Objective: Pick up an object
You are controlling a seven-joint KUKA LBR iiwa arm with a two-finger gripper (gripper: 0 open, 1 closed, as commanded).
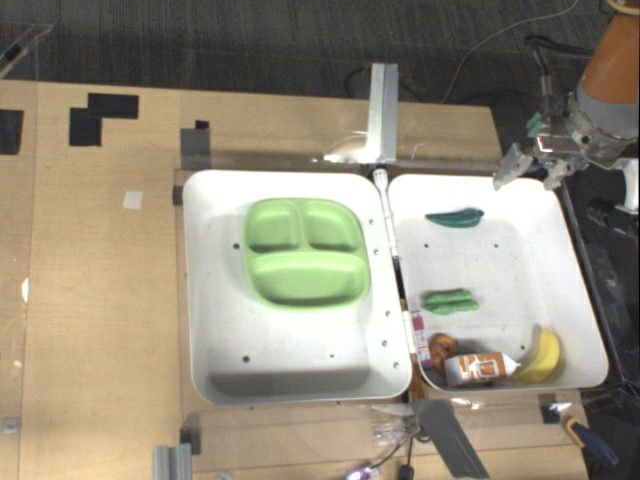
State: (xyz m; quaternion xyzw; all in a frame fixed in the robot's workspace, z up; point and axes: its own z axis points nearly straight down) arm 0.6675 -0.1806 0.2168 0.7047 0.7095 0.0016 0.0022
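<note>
Two white bins sit side by side on the tabletop (pixel 100 298). The left bin (pixel 215 368) holds a green tray (pixel 305 251). The right bin (pixel 570 268) holds a dark green pepper (pixel 455 218), a lighter green piece (pixel 449 301), a banana (pixel 541 356), a small carton (pixel 480 368) and a brownish item (pixel 441 347) beside it. The tool (pixel 533 164) hangs over the right bin's far corner; whether it is apart or together cannot be told. The pepper lies nearest and alone, likely light, stiff and smooth, so slippery; a grip across its thick middle seems best.
</note>
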